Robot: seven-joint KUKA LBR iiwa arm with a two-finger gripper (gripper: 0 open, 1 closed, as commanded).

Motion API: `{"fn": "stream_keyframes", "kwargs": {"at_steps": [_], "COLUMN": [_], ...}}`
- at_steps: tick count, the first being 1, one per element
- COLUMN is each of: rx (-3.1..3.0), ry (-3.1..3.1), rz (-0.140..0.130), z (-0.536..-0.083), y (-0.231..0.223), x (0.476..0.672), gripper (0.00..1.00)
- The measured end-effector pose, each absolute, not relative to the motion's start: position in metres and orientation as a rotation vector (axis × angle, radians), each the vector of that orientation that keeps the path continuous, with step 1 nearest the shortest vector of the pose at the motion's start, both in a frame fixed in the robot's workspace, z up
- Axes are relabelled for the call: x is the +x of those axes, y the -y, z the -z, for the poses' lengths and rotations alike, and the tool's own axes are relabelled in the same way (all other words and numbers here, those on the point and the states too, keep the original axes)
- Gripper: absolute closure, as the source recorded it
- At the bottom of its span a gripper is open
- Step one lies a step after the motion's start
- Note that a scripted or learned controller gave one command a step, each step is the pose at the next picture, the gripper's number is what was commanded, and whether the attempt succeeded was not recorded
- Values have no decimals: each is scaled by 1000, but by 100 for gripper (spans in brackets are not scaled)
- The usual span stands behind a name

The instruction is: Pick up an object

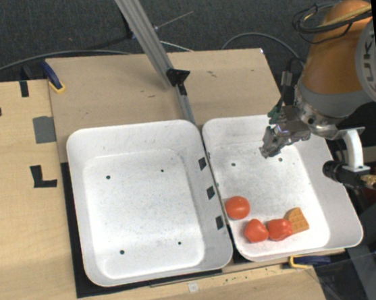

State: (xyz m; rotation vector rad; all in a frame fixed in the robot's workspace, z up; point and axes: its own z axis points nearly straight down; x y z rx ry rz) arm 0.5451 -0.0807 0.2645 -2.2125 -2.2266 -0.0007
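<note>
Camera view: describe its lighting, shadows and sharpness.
Camera view: even, soft overhead light; both white bins look bright but speckled, without harsh glare; the red objects cast only faint shadows; the claw and arm are slightly soft, the image is low in detail overall, and the dark floor behind the bench falls off into shade.

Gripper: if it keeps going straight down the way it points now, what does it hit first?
Most likely the bare floor of the right bin. The gripper points down over the bin's upper part, well apart from the red pieces and the tan block near the front. Depth is hard to judge from this slant.
</note>
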Motion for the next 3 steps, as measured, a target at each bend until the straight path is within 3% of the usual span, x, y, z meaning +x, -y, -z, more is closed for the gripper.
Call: {"fn": "stream_keyframes", "kwargs": {"at_steps": [3], "rx": [-2212], "ry": [2226], "rz": [-5], "z": [-243], "y": [-72], "x": [511], "gripper": [100]}}
